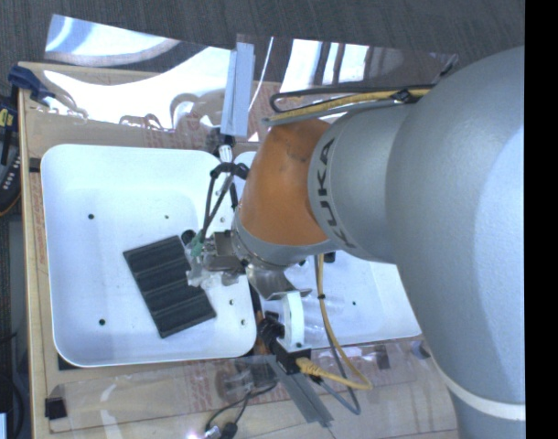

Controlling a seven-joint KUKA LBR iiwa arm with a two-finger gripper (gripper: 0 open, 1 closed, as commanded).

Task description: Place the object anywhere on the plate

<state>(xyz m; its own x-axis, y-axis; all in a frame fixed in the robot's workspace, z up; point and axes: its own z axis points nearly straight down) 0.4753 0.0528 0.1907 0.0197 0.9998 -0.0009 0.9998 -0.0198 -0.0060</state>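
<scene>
My gripper (pixel 203 265) sits low over the left shallow white bin (pixel 78 245), at that bin's right side, with my grey arm and its orange band (pixel 279 190) bulking in from the right and covering much of the neighbouring right white bin (pixel 389 309). Whether I am clenched, released or grasping anything I cannot tell: the wrist body and the cables looped around it hide the tip.

Just to the left of my gripper, touching or nearly touching it as far as I can judge, lies the dark grey, ribbed rectangular slab (pixel 169 284), flat on the floor of the left bin. I take it to be the plate of the task, though it could be the object itself; nothing here settles that. Its long axis runs at a slant, from upper left to lower right, so its near long edge passes right beside my tip rather than pointing at me.

That is the relation the coming move hangs on, in my judgement: the slab lies leftward and slightly down from my hand, close, with its broad ribbed face open towards the bin's centre. If I do carry something small, a short shift left would bring it over that face. The risk I see is nudging the slab's edge sideways instead.
</scene>
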